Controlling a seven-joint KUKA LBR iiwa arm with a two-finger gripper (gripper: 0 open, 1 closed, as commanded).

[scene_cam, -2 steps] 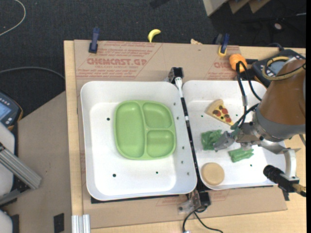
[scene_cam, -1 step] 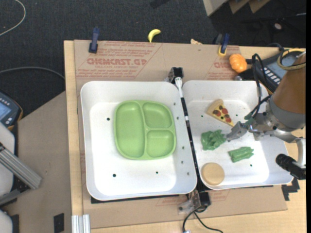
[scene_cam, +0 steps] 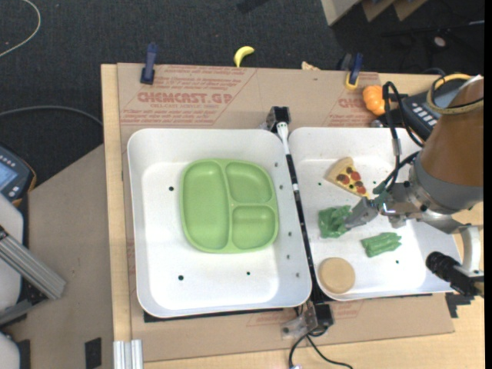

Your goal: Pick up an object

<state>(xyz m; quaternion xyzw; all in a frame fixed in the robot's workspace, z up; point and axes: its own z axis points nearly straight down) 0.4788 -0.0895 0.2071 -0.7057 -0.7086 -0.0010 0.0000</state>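
Green leafy toy [scene_cam: 332, 221] sat mid-right | gripper [scene_cam: 360, 215] beside it, grip unclear | risk: fingers nudged it aside.

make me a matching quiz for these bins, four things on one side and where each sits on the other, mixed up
Things:
1. green divided plastic plate
2. toy pizza slice with red dots
3. round tan cookie-like disc
4. small yellow banana-shaped toy

Places:
A. near front edge of the right white bin
B. on the cardboard beyond both bins
C. middle of the left white bin
D. far half of the right bin

Pairs: 1-C, 2-D, 3-A, 4-B
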